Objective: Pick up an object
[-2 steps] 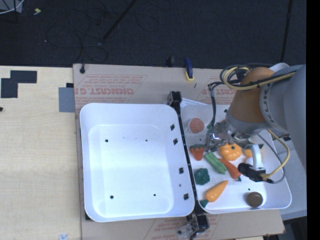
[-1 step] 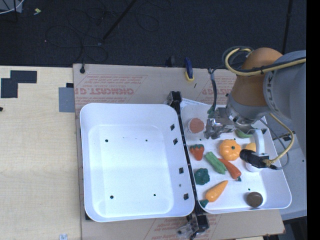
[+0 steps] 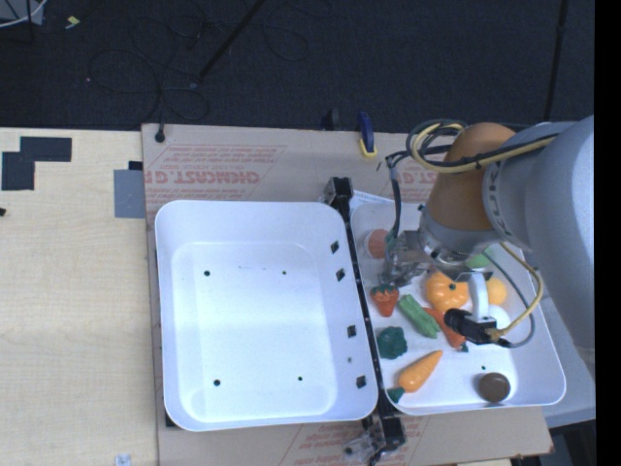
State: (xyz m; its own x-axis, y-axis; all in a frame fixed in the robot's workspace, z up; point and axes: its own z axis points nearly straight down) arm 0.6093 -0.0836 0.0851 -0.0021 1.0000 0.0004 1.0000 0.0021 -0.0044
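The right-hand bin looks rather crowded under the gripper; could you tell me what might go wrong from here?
1. The gripper is low among packed toys; closing near the small carrot could also catch the green pod.
2. It works near the bin's left wall, so a finger may strike it.

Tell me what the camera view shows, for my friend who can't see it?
A grey robot arm reaches into the right bin, its gripper low over a pile of toy food. In the pile are an orange carrot, a green pickle and a brown ball. The left bin sits beside it.
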